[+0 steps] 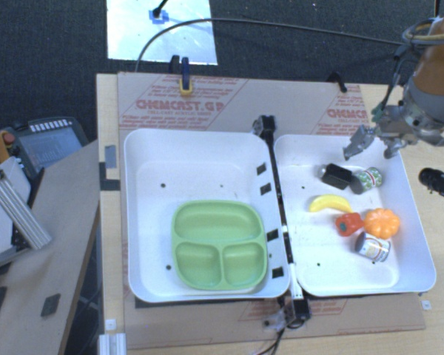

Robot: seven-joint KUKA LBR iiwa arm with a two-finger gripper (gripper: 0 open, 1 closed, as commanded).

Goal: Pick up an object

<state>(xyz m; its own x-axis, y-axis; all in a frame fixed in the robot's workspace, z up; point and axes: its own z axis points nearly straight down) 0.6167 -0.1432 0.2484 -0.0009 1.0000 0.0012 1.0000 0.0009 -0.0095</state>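
So far nothing lifted. Gripper (375,145) at upper right, fingers apart and bare, above black block (337,176). Banana (330,203), orange (381,222), can (372,248) untouched. Descent, grasp, lift remaining.

Dark, speckled carpet floor (52,50) spreads across the top and down the left side. On it lies a pale, shiny square sheet (160,19) with a thin black cable (296,28) running over it. The light wooden desk (107,154) carries a printed brown cardboard sheet (229,98) held by a yellow-tipped clamp (185,76). At left sits a grey handheld control pendant (44,143), with a ribbed aluminium rail (15,205) just beside it.
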